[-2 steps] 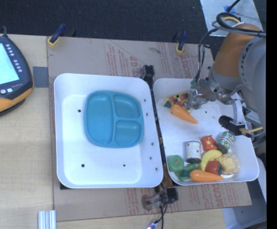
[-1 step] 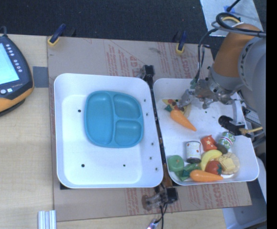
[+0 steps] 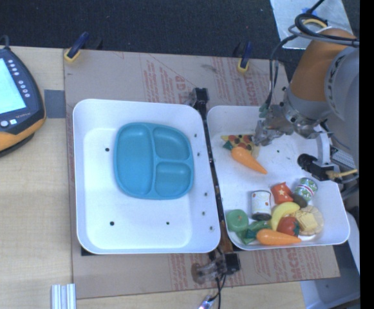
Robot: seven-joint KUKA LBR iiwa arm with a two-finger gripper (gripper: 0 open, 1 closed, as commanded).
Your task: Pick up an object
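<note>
In the right bin (image 3: 331, 237) an orange toy carrot (image 3: 248, 159) lies near the back left, beside a small striped multicoloured piece (image 3: 236, 138). My gripper (image 3: 264, 136) hangs just right of and above that carrot, low over the bin floor; nothing shows between its fingers. At the bin's front sits a pile: a small can (image 3: 260, 204), a green round piece (image 3: 236, 220), a second carrot (image 3: 277, 238), a yellow banana (image 3: 283, 212), a red piece (image 3: 281, 192), a green-lidded jar (image 3: 306, 188) and a tan piece (image 3: 309, 221).
The left bin (image 3: 87, 172) holds a blue divided plate (image 3: 154, 160). A tablet-like pendant with an orange edge (image 3: 3, 102) lies on the bench at far left. Clamps (image 3: 76, 47) (image 3: 243, 55) stand at the back edge.
</note>
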